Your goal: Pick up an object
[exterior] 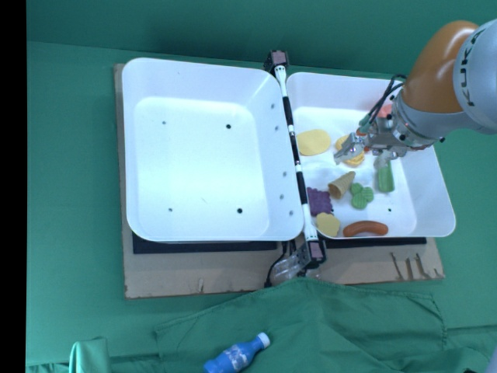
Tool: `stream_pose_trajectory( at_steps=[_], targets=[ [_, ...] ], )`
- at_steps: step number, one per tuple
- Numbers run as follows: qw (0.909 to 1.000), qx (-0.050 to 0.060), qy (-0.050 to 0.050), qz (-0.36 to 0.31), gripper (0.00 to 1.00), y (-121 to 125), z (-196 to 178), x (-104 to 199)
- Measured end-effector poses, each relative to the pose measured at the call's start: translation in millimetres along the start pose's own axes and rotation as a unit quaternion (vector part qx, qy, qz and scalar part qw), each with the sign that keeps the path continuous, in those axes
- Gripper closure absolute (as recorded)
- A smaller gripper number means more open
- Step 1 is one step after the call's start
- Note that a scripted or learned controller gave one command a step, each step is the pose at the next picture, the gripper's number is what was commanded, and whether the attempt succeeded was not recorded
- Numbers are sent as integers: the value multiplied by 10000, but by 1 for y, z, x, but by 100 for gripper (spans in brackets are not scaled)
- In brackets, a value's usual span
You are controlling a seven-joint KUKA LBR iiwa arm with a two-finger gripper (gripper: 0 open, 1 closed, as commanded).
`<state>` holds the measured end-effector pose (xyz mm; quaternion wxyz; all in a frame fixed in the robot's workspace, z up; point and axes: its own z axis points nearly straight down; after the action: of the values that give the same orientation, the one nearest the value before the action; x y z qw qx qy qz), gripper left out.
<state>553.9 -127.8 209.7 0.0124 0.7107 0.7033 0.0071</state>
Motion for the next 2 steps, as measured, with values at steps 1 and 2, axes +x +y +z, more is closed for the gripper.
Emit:
stream_pose_trajectory(
  at_steps=[1, 2],
  targets=[
    [10000, 57, 33, -27, 0, -19, 24, -34],
    [9999, 94, 32, -58, 0, -30, -22, 5]
  ],
)
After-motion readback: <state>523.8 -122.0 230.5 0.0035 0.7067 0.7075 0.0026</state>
